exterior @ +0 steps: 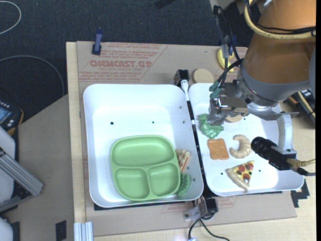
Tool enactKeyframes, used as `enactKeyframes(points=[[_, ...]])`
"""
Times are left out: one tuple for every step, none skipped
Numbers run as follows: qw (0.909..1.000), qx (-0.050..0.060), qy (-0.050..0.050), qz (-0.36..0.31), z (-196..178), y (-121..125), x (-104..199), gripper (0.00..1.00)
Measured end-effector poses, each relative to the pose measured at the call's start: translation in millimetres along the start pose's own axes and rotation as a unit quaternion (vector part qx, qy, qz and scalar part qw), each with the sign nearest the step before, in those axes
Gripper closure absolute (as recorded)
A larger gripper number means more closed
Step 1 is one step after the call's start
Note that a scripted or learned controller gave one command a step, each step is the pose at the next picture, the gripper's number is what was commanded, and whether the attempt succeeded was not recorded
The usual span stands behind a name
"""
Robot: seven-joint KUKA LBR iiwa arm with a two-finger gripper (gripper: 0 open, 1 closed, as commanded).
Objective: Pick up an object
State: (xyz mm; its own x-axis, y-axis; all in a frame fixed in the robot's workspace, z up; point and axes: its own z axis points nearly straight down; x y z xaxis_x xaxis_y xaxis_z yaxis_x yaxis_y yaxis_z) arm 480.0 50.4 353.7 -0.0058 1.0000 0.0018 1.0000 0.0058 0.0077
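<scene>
You are positioning the gripper (216, 115) just above the crumpled green leafy plastic piece (211, 129), left of the orange square slice (217, 148). Its opening cannot be judged. Expect light, soft material; pinch the bunched centre.

Fixed overhead camera, slanted, both bins (95, 149) visible

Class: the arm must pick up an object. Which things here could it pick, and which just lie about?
Could be picked:
green leafy toy under the end effector
orange slab
croissant
pizza slice

Lying about:
green divided tray
blue clip
</scene>
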Motion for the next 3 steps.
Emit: enactKeyframes(points=[[1.0,0.007,-0.001,0.001,35.0,-1.5,36.6,1.0],[1.0,-0.004,0.001,0.001,-85.0,1.4,46.6,1.0],[0.9999,0.013,-0.003,0.004,83.9,9.8,32.0,1.0]])
